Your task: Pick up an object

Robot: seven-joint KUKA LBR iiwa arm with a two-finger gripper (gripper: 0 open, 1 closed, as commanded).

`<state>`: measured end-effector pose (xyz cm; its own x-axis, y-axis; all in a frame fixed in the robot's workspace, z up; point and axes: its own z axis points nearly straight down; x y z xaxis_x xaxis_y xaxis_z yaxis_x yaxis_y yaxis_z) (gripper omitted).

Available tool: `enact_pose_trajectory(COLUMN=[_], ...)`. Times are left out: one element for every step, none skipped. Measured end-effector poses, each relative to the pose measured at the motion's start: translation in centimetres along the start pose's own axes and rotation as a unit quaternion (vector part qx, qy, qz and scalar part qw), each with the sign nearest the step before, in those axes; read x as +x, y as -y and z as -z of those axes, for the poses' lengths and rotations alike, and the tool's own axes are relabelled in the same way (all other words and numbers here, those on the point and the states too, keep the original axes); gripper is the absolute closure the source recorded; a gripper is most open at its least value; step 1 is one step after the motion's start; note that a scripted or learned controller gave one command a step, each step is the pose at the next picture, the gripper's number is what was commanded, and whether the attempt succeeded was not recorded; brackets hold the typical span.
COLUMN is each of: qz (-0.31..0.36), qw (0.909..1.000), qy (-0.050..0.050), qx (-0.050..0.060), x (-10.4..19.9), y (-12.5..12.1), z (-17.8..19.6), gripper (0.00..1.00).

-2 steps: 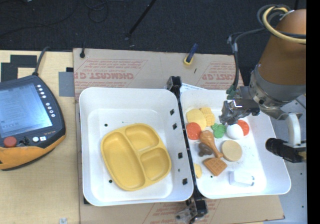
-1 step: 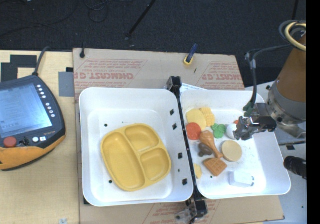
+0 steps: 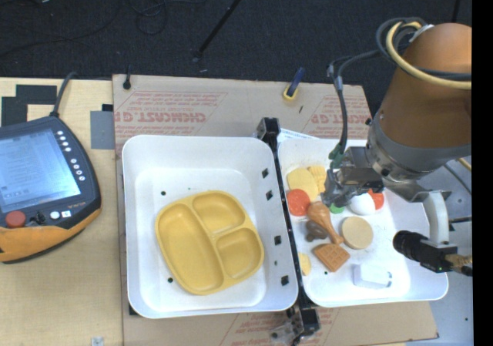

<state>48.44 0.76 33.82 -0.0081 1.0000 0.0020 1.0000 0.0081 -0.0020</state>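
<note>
Right of centre, gripper (image 3: pixel 337 196) is hovering low over toy food (image 3: pixel 323 221) in right bin (image 3: pixel 420 290), likely choosing; jaw state: cannot tell.

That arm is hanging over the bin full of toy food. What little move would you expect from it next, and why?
Probably a short drop straight down. The gripper hangs low over the right white bin, just above the brown toy drumstick and beside the red round piece. Nothing is visibly between its fingers, so a pick seems yet to be made. The yellow divided tray sits in the left bin.
</note>
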Motion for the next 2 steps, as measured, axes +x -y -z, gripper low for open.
enact_pose_trajectory(qz=[-0.007, 0.000], qw=[1.0000, 1.0000], qy=[0.002, 0.000], qx=[0.003, -0.001], x=[-7.8, -0.1], y=[-4.2, -2.0], z=[-8.6, -3.9], gripper=[1.00, 1.00])
